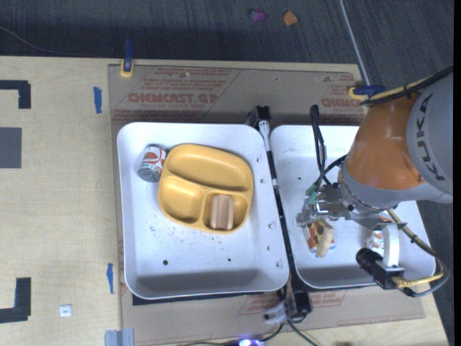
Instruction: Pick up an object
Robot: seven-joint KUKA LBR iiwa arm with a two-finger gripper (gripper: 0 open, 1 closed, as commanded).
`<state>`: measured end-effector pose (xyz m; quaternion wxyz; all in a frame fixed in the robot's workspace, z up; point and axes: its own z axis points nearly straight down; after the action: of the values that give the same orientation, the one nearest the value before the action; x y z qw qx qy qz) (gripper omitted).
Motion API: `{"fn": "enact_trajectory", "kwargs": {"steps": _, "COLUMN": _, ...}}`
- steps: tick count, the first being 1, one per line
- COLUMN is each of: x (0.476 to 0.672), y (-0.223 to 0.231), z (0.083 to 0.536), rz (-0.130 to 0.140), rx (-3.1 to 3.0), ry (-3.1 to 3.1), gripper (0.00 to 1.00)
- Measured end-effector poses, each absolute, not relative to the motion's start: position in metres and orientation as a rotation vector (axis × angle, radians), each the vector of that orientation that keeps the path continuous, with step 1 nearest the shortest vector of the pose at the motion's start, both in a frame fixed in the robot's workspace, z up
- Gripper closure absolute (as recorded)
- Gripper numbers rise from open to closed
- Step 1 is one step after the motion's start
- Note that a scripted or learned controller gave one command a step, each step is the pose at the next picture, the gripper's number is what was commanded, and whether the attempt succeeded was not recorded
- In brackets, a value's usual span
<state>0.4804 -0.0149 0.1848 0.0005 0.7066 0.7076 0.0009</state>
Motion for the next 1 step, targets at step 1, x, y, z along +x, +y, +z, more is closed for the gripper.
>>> {"fn": "enact_trajectory", "kwargs": {"steps": 1, "x": 0.4804, "y": -0.0129, "z": 0.1848, "rz": 0.003, "rx": 2.220, "ry": 2.221, "gripper": 1.00}}
